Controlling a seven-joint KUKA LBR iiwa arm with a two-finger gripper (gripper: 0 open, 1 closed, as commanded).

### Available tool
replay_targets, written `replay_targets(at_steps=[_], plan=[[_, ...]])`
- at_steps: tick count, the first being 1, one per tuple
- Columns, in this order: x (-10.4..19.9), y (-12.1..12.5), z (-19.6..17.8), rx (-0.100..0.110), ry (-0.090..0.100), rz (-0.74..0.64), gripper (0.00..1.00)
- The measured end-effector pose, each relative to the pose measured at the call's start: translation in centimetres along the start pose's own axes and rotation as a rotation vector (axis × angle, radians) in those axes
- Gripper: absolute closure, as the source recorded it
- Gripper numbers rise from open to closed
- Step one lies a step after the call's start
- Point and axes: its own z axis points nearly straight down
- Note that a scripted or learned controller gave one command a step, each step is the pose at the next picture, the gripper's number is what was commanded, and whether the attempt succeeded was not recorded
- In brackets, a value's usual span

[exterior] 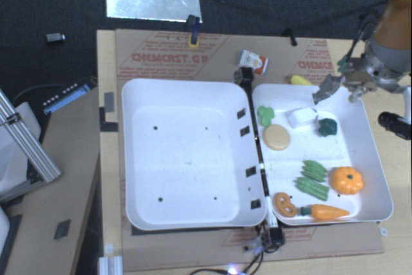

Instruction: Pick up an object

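The pincer [340, 89] hangs over the far edge of the right bin [372, 138], its two fingers spread apart with nothing between them. Just below and slightly left of it lies a small white block [301, 117], the nearest candidate; just beside that, under the pincer, sits a dark green broccoli floret [327, 127]. The block looks like light, rigid plastic with flat sides, so closing across its short faces should hold well, though smooth walls may slip. The floret is knobbly and likely easier to catch. Left of the block are a small green leafy piece [265, 114] and a flat tan round cookie [277, 137], low and hard to pinch. Farther toward the near rim lie ribbed green pods [313, 178], a glossy orange pumpkin [346, 180], a pretzel [284, 204] and a tapered carrot [326, 211].
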Motion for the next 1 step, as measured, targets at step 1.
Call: replay_targets(at_steps=[1], plan=[[-4.78,-1.54,-26.57,-0.019,-0.008,0.003,0.00]])
